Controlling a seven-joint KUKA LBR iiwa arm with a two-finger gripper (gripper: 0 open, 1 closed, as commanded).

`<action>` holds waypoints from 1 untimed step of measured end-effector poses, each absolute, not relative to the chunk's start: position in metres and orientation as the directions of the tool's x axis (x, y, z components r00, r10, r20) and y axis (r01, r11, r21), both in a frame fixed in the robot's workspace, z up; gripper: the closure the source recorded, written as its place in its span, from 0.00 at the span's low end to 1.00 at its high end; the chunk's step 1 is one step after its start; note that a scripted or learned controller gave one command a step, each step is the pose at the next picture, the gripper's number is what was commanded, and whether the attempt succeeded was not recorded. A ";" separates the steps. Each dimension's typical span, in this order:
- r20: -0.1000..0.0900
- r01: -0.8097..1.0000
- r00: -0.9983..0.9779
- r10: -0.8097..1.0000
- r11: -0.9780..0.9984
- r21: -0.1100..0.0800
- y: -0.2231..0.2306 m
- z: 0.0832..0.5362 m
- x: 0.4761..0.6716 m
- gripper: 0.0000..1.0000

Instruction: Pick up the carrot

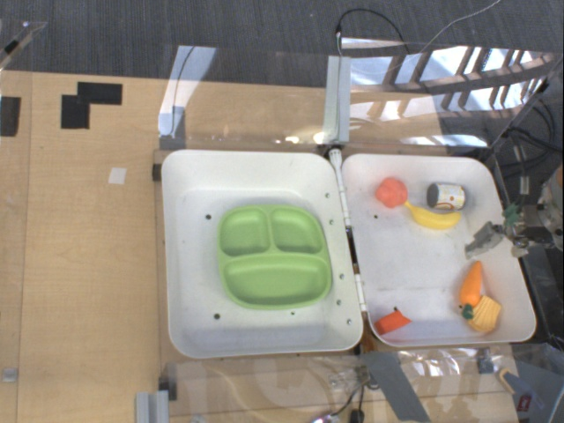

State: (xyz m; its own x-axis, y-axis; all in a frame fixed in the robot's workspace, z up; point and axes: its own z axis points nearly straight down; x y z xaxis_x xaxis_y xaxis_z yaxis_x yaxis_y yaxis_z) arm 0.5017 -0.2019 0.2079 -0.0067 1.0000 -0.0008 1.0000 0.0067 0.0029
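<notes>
Lying carrot (472, 284), can (446, 196) label unreadable

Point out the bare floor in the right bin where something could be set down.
Free: the middle floor of the right bin, between banana above and orange wedge below. Crowded: the near right corner, with carrot and corn, gripper beside.

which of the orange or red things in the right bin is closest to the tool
The carrot, lying just below the tool near the bin's right edge. The tomato and the red wedge lie further left.
</notes>
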 end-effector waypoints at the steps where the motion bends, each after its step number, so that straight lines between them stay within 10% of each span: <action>1: -0.002 0.996 -0.094 0.996 0.094 0.005 -0.205 0.096 0.490 0.00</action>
State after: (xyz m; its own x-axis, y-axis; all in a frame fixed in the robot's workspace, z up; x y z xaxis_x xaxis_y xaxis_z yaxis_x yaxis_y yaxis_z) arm 0.4898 -0.2053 0.0959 -0.0938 0.9956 -0.0017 0.9956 0.0938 0.0054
